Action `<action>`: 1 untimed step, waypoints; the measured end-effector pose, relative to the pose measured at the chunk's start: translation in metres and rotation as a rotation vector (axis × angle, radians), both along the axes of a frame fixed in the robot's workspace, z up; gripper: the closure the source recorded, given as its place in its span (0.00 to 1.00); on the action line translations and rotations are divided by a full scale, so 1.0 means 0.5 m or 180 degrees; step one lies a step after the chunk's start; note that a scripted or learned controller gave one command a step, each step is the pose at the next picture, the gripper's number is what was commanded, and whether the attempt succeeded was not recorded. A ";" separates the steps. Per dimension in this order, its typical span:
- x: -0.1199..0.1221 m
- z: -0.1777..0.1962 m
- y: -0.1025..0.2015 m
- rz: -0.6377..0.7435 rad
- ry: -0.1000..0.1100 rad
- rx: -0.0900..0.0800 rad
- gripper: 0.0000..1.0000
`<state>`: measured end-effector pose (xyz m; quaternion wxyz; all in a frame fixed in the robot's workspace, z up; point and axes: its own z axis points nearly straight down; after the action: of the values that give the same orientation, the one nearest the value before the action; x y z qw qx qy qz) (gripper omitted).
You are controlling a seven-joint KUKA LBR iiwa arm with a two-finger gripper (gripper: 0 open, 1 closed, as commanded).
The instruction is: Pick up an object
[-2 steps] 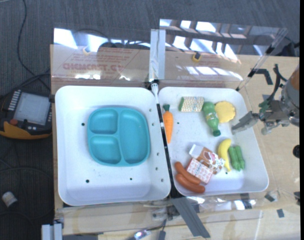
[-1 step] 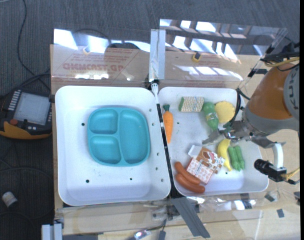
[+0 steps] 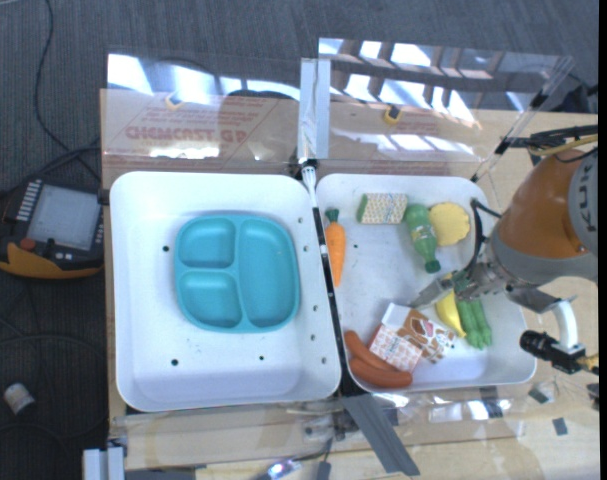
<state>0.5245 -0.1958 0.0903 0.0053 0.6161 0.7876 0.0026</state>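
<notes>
End effector (image 3: 461, 290) low in rt bin (image 3: 383, 258), over banana (image 3: 449, 312) & green veg (image 3: 475, 320), grip state can't tell, carrot (image 3: 335, 248) by lt wall, teal tray (image 3: 236, 272) in lt bin (image 3: 143, 268)

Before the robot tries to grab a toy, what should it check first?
1. Toys to pick from in the right bin: ok, carrot, green bottle, hot dog and others lie there.
2. End effector over that bin: ok, it sits low near the yellow piece and green piece.
3. Toy between its fingers: cannot tell.
4. Target standing apart: not ok, the yellow and green pieces touch.
5. Left bin: ok, holds a blue plate.
</notes>
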 end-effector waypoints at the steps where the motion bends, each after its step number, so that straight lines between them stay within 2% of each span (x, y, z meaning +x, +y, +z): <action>1: 0.002 0.020 0.001 -0.0001 -0.0010 0.0004 1.00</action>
<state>0.5257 -0.1950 0.1004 0.0062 0.6163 0.7875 0.0040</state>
